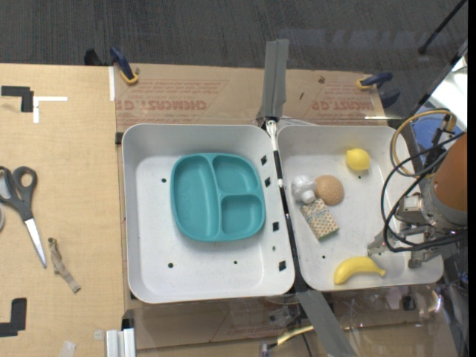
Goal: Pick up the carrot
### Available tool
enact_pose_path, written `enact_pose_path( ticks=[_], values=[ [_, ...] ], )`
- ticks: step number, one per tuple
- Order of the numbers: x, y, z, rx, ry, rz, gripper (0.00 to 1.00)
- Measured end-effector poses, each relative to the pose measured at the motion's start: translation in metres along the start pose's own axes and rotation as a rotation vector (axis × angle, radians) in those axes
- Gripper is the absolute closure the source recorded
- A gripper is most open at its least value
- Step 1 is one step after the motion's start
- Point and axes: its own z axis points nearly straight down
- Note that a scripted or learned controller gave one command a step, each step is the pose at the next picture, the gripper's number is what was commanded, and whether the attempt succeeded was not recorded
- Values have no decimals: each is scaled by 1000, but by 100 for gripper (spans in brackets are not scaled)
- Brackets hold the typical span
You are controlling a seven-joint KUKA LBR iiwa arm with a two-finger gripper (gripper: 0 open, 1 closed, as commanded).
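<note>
My gripper point(407, 245) hangs low over the right edge of the right bin point(372, 213), under the grey arm with its orange band point(455, 181) and looped cables. It is just right of and slightly above a yellow banana point(358, 269) lying at the bin's front. I see nothing gripped. Further left in this bin lie a patterned block point(320, 219), a brown round item point(329, 190) and a small white item point(303, 190). A lemon point(358, 160) sits near the back.
The left bin point(149, 274) holds a teal divided plate point(219, 196). A clamp bar point(274, 80) runs down to the seam between the bins. Scissors point(24, 207) lie on the cardboard at far left.
</note>
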Motion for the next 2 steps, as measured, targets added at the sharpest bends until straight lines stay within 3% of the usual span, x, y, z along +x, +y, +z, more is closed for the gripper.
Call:
enact_pose_path(
  ticks=[1,2],
  values=[
    [-35,-109,3,6,2,306,0],
    [-13,-48,-18,3,4,175,0]
  ],
)
